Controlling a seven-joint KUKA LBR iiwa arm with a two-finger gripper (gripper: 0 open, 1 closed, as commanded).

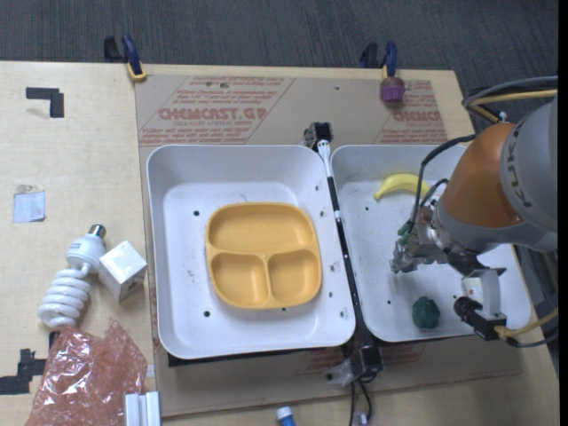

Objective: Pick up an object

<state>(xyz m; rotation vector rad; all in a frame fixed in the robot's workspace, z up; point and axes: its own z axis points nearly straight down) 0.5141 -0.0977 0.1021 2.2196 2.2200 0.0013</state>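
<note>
Plainly, each line below runs from the near edge of the view toward the far one.

Green object (427, 312): lies on the floor of the right bin (373, 318), just beside the gripper on its near side and apart from it; it looks small and rounded, so a closing grip may push it aside instead of trapping it.

Gripper (406, 259): low over the right bin's floor, between the green object and the banana, with nothing seen between its fingertips; whether they stand apart or together cannot be told at this size.

Main risk: the gripper sits over bare bin floor, so a close from this spot would likely catch nothing.

Arm (484, 193): its grey and orange bulk hangs over the right half of the bin and hides the floor beneath; anything lying there cannot be judged.

Banana (398, 185): lies beyond the gripper, near the far wall of the right bin; its curve and closeness to the wall may let it slip or jam against the rim during a grasp.

Yellow divided plate (264, 254): sits in the left bin (177, 238), well apart from the gripper across the divider; wide and shallow, probably hard to pinch.

Surface (53, 176): bulb (71, 282) and white cube (123, 269) lie far off to the left, outside both bins.
</note>
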